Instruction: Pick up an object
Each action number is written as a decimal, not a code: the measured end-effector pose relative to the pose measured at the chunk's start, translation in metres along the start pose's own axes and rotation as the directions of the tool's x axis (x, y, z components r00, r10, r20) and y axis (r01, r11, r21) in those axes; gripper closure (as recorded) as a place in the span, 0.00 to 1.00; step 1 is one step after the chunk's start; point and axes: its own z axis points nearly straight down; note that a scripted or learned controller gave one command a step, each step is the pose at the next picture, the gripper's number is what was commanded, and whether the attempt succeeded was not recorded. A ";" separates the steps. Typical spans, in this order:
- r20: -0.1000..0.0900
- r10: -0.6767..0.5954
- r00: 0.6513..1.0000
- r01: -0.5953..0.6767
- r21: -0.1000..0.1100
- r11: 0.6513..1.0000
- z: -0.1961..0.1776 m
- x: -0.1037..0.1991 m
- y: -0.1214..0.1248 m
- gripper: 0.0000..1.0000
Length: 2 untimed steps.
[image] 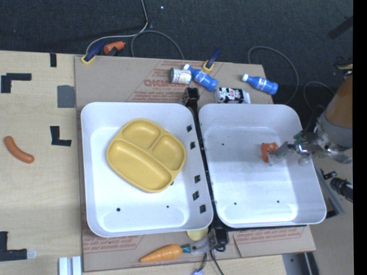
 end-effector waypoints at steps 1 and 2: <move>0.003 -0.008 1.000 0.008 -0.006 1.000 0.076 0.029 0.083 0.00; -0.010 -0.004 1.000 0.004 0.013 1.000 0.077 0.005 0.129 0.00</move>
